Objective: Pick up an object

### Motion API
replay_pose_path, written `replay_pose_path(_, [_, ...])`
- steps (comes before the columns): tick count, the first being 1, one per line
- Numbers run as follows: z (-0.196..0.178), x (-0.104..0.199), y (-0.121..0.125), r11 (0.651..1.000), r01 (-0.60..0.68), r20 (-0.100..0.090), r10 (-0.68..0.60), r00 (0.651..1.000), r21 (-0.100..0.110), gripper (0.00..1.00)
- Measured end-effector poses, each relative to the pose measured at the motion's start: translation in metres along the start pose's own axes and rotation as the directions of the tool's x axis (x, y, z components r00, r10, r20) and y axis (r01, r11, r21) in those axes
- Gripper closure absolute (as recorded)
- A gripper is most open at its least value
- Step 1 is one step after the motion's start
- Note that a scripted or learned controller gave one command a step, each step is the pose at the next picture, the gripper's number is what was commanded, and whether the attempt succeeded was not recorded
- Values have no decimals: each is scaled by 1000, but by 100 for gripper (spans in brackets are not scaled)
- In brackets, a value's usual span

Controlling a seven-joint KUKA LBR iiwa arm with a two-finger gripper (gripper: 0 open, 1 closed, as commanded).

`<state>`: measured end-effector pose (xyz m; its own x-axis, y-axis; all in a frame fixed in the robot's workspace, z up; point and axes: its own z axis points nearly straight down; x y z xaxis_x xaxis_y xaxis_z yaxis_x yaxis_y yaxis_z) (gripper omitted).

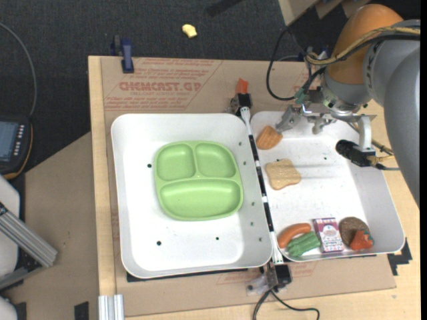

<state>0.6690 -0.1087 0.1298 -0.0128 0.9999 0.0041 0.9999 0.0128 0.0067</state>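
My gripper point(303, 121) hangs over the far end of the right bin point(373, 185), its two fingers spread apart with nothing between them. Just left of the left finger lies an orange-brown bread piece point(269, 138), close to the bin's far left corner. A pale toast slice point(283, 175) lies nearer, below the gripper. Along the bin's near edge sit a sausage point(294, 232), a green pepper point(304, 245), a small pink box point(327, 236) and a brown and red piece point(355, 233).
The left bin point(130, 199) holds a green divided plate point(198, 179). The wall between the bins point(257, 172) runs just left of the bread piece and the toast. The grey arm with its orange band point(363, 32) reaches in from the upper right.
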Motion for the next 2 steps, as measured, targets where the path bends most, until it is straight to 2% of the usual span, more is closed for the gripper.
replay_pose_path(1, [47,-93,-6,1000,-18,9,18,1000,5,0])
replay_pose_path(2, [45,11,-37,1000,-6,-1,6,1000,10,0])
